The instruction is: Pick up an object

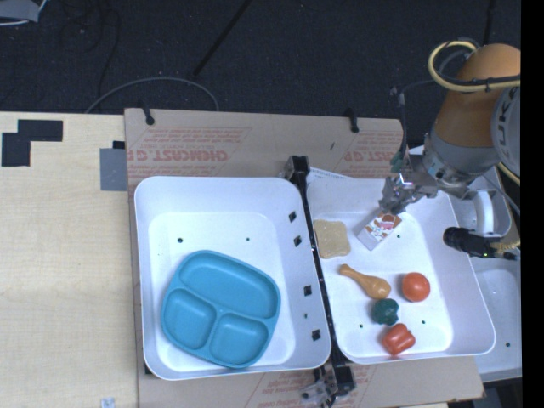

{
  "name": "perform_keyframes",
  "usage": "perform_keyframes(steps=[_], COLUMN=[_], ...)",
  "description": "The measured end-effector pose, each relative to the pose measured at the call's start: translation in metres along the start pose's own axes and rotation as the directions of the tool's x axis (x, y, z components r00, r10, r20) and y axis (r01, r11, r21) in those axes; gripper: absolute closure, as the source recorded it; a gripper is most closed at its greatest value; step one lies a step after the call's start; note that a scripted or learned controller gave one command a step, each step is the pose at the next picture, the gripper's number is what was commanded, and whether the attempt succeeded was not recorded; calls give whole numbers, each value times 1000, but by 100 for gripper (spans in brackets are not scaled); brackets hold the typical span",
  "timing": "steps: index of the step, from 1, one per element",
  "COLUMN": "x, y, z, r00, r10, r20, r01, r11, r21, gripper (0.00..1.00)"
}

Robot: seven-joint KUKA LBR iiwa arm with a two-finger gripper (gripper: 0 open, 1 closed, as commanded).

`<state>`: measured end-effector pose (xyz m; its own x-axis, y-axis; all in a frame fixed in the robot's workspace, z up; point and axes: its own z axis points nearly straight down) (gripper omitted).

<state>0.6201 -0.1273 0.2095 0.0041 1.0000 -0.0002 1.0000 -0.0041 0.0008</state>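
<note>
From my console I saw the desk (pixel 68 253) carrying two white bins; the left bin (pixel 157 202) held a blue divided plate (pixel 221 308), the right bin (pixel 459 330) the small items. The end effector (pixel 399 195) hung just above a small white-and-red carton (pixel 379 229) near that bin's back wall; I could not tell whether it was released or clenched. I judged the carton light, stiff, slightly crushable, best pinched across its narrow sides

A robotics lab: white bins (pixel 217 192) on taped cardboard (pixel 255 147), loose cables (pixel 153 83).
</note>
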Motion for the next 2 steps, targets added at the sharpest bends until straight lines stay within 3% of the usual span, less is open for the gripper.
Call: perform_keyframes(steps=[2], x=[110], y=[-42], z=[7], r00=[1000], r10=[-9], r20=[-3], r01=[9], r11=[1000], r21=[7], gripper=[100])
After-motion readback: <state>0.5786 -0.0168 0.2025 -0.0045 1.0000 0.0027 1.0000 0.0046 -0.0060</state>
